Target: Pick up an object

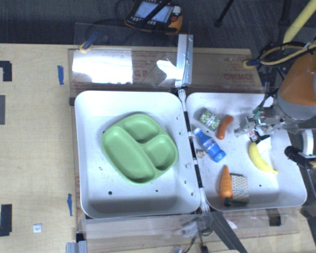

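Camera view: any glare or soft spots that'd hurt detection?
Camera view: strong glare on the clear panel behind the left bin; bins evenly lit, soft shadows; gripper small and cluttered, fingers hard to resolve; the banana stays sharp.

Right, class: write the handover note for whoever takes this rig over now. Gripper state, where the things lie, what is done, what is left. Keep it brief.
Gripper: low over the right bin, near its far right side; nothing visible between its fingers.
Right bin holds: banana just below the gripper, hot dog, can, blue bottle, carrot beside a patterned sponge.
Left bin holds the green divided plate.
Done: arm is in position over the bin.
Left: grasp and lift an object; the banana looks nearest.
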`<control>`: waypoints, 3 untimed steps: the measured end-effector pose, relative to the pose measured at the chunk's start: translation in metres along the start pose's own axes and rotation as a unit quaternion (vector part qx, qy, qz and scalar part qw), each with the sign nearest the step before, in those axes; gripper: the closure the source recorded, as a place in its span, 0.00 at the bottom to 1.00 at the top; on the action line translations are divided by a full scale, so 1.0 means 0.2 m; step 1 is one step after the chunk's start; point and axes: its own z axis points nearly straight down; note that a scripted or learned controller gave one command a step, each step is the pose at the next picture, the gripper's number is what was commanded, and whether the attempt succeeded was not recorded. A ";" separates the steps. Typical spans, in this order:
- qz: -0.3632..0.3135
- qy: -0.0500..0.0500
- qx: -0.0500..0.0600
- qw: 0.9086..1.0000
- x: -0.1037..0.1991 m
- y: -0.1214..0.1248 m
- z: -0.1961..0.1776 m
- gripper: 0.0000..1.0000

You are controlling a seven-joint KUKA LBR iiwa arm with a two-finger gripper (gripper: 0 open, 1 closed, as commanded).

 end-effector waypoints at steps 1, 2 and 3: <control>-0.089 -0.004 -0.011 0.996 -0.05 -0.20 0.03 0.00; 0.148 0.000 -0.012 0.989 -0.04 -0.23 0.03 0.00; 0.136 -0.001 -0.011 0.991 -0.04 -0.29 0.02 0.00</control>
